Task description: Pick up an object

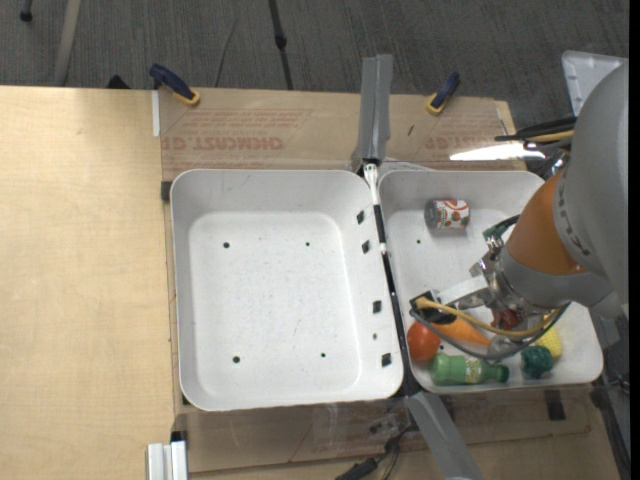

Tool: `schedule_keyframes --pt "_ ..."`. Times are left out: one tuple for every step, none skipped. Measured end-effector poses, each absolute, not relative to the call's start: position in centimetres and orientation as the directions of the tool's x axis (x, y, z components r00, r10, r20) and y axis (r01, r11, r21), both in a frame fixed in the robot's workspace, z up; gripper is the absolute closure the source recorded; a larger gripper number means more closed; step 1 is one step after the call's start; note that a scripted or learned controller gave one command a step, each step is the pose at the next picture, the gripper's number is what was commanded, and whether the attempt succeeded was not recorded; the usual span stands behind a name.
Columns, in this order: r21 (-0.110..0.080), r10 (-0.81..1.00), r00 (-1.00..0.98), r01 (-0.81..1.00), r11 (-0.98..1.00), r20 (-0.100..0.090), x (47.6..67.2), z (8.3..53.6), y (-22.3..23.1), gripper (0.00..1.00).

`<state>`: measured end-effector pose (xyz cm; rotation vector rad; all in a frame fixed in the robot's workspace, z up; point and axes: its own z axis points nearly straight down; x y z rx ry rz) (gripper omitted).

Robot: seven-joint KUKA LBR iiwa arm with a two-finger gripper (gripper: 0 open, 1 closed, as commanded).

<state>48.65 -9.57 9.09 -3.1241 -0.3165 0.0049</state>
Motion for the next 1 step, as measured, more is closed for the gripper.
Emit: schedule_keyframes --pt "-0.002 0.199 0.980 0.199 -0.980 -0.003 48.64 9.10 -9.60 0.00"
